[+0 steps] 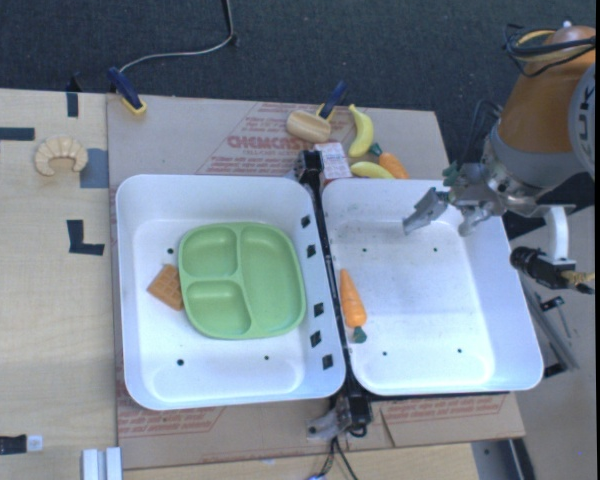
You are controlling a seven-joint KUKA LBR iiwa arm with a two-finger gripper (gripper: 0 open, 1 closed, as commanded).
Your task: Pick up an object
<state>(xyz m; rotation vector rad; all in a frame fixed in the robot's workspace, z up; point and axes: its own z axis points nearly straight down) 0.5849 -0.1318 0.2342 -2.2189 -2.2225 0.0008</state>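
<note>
Two shallow white bins sat side by side on a sheet of printed cardboard. The left bin (pixel 140 368) held a green divided plate (pixel 242 278) with three compartments, lying flat near the bin's middle, and an orange-brown cracker-like piece (pixel 165 287) that touched the plate's left edge and seemed partly tucked under it. In the right bin (pixel 500 358) a toy carrot (pixel 352 301) lay lengthwise against the left wall, close to the divider between the bins, its green tip pointing toward the near edge. The gripper (pixel 446 211) hung over the far right corner of the right bin, well apart from the carrot, with its two fingers (pixel 420 214) spread and nothing between them. The grey arm with its orange band (pixel 545 108) came in from the right. Beyond the bins, on the cardboard by the divider's far end, lay a cluster of toy food: a tan bread roll (pixel 308 125), a yellow banana (pixel 361 131), a second yellow piece just beside it, an orange item too hidden to name, and a small printed box (pixel 331 158). A toy croissant (pixel 60 155) rested on the wooden bench well to the left. A blue clamp (pixel 126 89) gripped the cardboard's far left corner.
</note>
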